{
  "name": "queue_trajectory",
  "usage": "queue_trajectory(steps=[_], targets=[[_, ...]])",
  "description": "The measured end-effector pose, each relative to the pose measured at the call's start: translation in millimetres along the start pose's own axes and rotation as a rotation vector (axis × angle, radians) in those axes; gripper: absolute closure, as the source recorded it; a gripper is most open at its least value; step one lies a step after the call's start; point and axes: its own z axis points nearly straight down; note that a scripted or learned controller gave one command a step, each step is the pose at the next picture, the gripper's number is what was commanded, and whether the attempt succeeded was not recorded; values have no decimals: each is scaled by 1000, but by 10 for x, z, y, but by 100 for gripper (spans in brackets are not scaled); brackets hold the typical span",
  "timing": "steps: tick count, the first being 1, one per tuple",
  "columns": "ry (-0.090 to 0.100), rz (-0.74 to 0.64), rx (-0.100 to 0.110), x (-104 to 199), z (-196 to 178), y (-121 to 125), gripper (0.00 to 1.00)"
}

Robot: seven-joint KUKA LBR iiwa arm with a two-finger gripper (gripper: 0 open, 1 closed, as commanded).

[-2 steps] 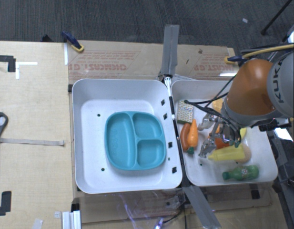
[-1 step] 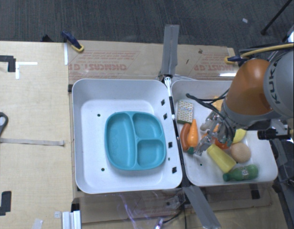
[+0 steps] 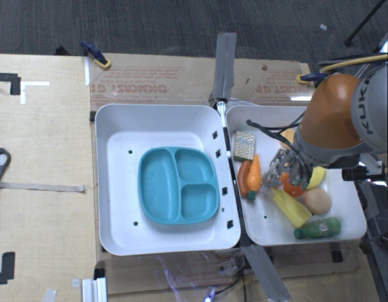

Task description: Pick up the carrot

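The carrot (image 3: 253,172) is orange with a small green end. It lies lengthwise at the left side of the right bin (image 3: 269,231), close to the wall between the two bins. My gripper (image 3: 283,170) hangs low in the right bin just to the carrot's right, a short gap from it. It is above a red-orange round item (image 3: 294,189). The grey arm with its orange band (image 3: 329,115) covers the bin's back right part.
The right bin also holds a checkered block (image 3: 244,145), a yellow long item (image 3: 292,208), a beige round item (image 3: 317,201), a green bottle (image 3: 318,228) and a yellow fruit (image 3: 317,177). A teal divided plate (image 3: 179,185) lies in the left bin (image 3: 112,168).
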Motion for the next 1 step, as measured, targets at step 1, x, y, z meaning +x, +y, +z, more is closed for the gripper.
queue_trajectory(steps=[1], targets=[[1, 0, 0, 3, 5, 1, 0]])
